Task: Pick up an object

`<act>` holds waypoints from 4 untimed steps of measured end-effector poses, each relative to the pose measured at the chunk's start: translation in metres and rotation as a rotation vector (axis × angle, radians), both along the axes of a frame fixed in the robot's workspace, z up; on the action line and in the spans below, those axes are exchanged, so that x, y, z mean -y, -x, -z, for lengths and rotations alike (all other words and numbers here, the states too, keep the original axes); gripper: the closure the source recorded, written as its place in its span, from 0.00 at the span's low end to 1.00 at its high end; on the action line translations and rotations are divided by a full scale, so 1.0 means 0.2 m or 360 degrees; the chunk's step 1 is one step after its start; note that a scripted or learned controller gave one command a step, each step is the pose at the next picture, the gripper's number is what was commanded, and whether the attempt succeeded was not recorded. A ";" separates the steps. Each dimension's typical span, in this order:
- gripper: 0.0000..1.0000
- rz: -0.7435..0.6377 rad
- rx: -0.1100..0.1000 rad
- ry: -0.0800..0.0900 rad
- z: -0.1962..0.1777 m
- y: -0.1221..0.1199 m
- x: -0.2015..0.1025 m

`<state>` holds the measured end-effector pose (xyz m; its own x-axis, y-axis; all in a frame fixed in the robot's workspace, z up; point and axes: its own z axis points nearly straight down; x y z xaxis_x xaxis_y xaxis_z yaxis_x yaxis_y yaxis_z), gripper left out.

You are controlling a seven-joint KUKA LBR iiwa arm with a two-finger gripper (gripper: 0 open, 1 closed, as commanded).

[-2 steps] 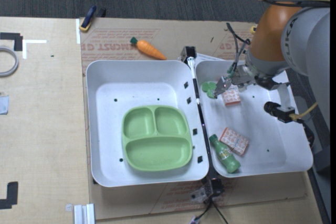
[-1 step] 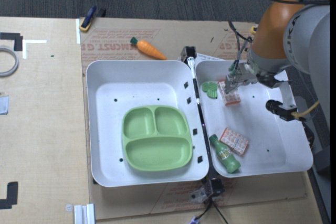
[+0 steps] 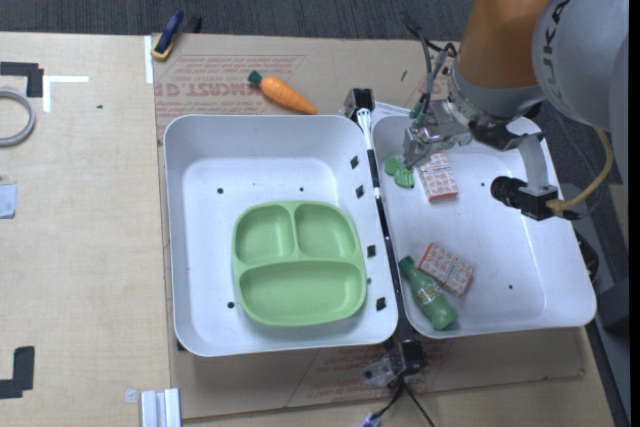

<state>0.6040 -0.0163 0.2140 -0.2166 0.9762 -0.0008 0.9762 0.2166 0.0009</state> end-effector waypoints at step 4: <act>0.00 -0.0694 0.0002 0.0002 0.11 -0.03 0.17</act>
<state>0.6092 -0.0510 0.1925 -0.6089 0.7932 -0.0025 0.7932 0.6089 0.0018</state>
